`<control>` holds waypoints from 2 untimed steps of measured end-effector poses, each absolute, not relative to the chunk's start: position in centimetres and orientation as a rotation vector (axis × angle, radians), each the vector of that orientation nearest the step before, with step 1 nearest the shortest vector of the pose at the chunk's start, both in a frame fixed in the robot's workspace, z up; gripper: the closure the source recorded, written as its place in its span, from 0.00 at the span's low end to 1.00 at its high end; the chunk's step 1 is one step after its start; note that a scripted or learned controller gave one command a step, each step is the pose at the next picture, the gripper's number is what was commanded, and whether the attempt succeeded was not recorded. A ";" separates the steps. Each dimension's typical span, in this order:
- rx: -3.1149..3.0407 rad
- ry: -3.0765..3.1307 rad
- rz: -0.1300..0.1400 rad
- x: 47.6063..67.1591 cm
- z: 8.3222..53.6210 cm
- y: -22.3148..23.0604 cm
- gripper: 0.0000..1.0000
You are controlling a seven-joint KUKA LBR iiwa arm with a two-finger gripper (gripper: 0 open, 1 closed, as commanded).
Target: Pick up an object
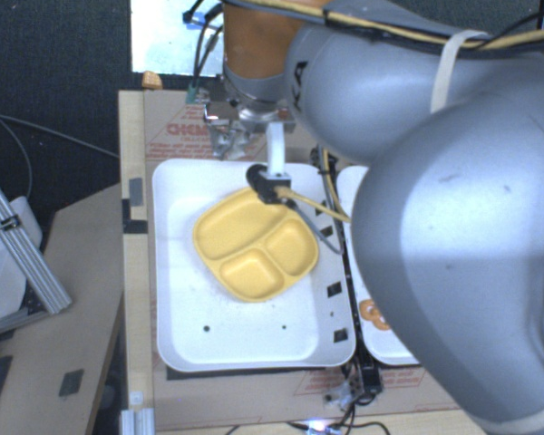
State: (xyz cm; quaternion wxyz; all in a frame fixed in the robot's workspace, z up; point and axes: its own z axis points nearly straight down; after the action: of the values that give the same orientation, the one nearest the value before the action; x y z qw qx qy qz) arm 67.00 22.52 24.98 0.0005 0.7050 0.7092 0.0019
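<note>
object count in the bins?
2: a yellow divided plate mid left bin; a small orange ring-shaped thing in the right bin. The arm hides most of it; maybe more.

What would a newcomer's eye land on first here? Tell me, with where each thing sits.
The big grey arm looms across the right of the view, covering most of the right bin. Next is the yellow three-compartment tray, lying near the middle of the left bin. The end effector is by that bin's far edge, just beyond the tray.
</note>
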 end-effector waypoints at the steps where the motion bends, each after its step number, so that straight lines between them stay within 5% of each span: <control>1: 2.222 2.220 0.005 61.9 31.1 19.1 1.00; 2: 2.226 2.220 -0.004 52.9 31.4 14.4 1.00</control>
State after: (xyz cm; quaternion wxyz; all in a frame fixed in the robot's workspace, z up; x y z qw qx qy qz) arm 52.87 14.43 31.36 -0.0013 0.7080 0.7062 -0.0012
